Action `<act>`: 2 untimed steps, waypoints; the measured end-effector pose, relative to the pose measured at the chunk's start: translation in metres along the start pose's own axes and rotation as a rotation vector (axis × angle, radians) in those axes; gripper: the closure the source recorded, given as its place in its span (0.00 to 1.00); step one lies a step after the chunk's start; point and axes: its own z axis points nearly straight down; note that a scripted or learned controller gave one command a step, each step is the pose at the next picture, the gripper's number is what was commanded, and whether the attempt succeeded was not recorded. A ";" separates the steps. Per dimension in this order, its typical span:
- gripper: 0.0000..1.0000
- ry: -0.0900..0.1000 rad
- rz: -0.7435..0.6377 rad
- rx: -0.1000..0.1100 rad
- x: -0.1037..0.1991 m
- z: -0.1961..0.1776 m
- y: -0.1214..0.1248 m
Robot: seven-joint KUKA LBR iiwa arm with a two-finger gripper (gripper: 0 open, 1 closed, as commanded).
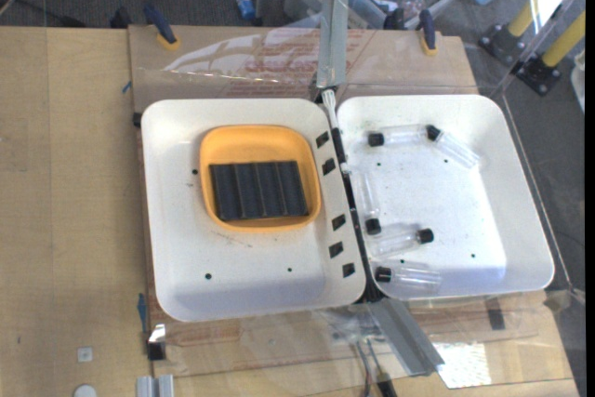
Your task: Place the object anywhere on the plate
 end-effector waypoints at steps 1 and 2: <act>1.00 0.002 -0.331 0.000 -0.001 0.000 -0.001; 1.00 0.000 -0.701 0.000 -0.004 0.001 -0.003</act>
